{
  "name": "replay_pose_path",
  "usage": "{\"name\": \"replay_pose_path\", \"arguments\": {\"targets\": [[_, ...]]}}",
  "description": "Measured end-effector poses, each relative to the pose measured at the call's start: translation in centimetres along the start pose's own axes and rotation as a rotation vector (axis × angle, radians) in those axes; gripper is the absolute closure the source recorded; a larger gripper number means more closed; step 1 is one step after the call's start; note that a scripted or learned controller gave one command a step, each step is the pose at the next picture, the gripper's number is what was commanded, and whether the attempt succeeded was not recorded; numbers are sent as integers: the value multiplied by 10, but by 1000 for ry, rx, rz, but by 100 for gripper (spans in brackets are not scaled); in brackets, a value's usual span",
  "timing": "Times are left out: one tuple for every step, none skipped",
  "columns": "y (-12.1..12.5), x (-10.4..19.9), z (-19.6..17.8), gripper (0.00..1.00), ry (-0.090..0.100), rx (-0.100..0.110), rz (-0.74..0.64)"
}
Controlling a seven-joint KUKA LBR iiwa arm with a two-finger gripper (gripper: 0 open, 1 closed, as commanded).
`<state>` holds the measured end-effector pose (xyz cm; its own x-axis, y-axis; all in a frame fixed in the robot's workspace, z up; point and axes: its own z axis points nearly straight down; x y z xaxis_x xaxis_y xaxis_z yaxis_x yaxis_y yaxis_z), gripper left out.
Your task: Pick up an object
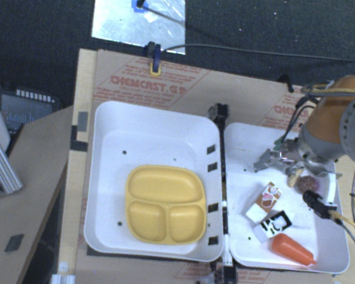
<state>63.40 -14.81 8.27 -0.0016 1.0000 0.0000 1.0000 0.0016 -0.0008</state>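
While the arm (352, 119) reaches in from the right, I note its jaws (274, 158) sitting low over the upper part of the right bin (242, 140), pointing toward the divider between the two bins. I see the metal fingers splayed somewhat apart with only white bin floor between them, so I log the jaws as open and holding nothing. Candidate objects all lie in the right bin: a small brown-and-white carton (268, 197) just below the jaws, near the bin's middle; a white block (255, 213) touching the carton's lower end; a black-and-white box (273, 223) just beside that block; and an orange carrot-shaped piece (292, 249) by the lower right corner, touching the box. A dark roundish item (307, 184) rests near the right wall, partly under the wrist; I cannot tell what it is. Left bin (112, 123) contains a yellow three-compartment tray (164, 202), lying flat, slightly right of centre. Both bins sit on a cardboard sheet (191, 85) covering the worktop.
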Motion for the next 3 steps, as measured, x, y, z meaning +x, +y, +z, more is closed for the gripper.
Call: {"name": "replay_pose_path", "arguments": {"targets": [[2,0,-14,100,-1,-6,0],[6,-7,-60,100,-2,-7,1],[-3,-9,-113,100,-1,-6,3]]}}
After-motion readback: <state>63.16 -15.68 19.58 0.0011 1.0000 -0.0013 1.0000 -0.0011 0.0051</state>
